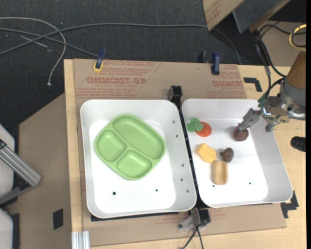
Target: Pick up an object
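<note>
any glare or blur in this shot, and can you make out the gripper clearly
Camera view: even, soft lighting, with only faint shadows under the toys in the right bin; mild sheen on the green tray, no harsh glare; bins are sharp, but the gripper is slightly soft and its fingertips are hard to resolve beside the dark red toy.

Divided plate (129,145) in the nine o'clock bin (92,185), five small toy foods (214,154) clustered in the three o'clock bin (272,180), gripper (257,122) at their two o'clock.

A dark carpet floor (34,63) is lying around the bench, with thin grey cables (43,39) running over it. A cardboard box (221,12) is sitting at the top.
</note>
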You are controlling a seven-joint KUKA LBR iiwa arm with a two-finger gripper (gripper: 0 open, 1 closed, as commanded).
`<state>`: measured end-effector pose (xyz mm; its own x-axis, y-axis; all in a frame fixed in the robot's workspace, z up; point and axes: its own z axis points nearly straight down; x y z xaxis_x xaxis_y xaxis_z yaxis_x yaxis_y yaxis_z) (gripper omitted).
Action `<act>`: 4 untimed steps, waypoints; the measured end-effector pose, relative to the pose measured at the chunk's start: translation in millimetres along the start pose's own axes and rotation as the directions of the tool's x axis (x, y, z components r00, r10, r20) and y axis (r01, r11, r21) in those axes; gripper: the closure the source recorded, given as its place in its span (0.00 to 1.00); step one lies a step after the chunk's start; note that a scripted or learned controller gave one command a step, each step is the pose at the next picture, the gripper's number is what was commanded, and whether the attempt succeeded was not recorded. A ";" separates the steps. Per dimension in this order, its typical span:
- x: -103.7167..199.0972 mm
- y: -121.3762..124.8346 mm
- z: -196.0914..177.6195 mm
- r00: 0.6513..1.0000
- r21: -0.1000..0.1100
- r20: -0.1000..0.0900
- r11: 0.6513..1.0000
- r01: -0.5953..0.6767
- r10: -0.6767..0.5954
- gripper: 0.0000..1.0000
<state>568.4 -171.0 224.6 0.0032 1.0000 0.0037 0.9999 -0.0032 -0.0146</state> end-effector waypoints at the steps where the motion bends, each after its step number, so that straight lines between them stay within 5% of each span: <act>1: 0.5 2.7 -7.6 1.000 -0.014 0.003 1.000 0.003 -0.003 0.00; 4: 6.0 6.8 142.4 1.000 -0.009 0.001 1.000 0.003 -0.003 0.00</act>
<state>573.1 -164.5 82.1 -0.0002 1.0000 0.0026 1.0000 0.0002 -0.0057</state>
